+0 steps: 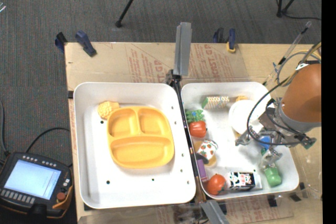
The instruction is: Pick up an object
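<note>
From the overhead camera, the arm is reaching in from the right and hanging low over the right bin, its orange band sitting above the wrist. The hand is pointing down into the bin's near right part, and whether its fingers are spread or closed I cannot tell — cables and linkage are cluttering that spot.

The nearest candidate for the pick is looking like the green block. It is lying just beside the hand, on the near side of it, close to the bin's right wall; nothing is showing between the fingers, so I am judging it as not yet gripped. Its long axis is running roughly away from the camera, tilted a little. It is appearing as a small, rounded, pale-green piece, plain and matte — likely light and easy to pinch across its short side.

Other things are lying further left of the hand: a cow-patterned carton along the near wall, a red tomato in the near left corner, a white plate toward the far side. The left bin is carrying a yellow divided tray, well apart from the hand. Both bins are sitting on the worktop.
</note>
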`<state>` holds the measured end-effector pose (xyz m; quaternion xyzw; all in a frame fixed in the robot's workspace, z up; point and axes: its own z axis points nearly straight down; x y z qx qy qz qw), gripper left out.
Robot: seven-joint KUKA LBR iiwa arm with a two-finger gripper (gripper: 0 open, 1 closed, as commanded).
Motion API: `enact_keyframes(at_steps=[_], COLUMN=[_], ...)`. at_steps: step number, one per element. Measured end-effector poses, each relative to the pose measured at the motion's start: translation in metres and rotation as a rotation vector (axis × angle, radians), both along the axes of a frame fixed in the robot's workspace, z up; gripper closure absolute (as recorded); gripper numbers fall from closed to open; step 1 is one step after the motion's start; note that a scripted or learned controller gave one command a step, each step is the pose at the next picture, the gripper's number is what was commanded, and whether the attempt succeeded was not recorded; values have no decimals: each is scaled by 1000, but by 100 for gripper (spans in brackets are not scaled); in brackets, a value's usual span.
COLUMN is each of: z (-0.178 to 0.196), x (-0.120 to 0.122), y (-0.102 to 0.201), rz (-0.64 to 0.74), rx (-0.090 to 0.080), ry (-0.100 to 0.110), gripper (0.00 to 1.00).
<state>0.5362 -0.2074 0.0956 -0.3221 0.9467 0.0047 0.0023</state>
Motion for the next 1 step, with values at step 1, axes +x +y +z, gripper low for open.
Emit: enact_keyframes(at_steps=[1], z=[-7], x=[-12], y=[5], rz=[22], rx=[0], ry=[-7], gripper=[0])
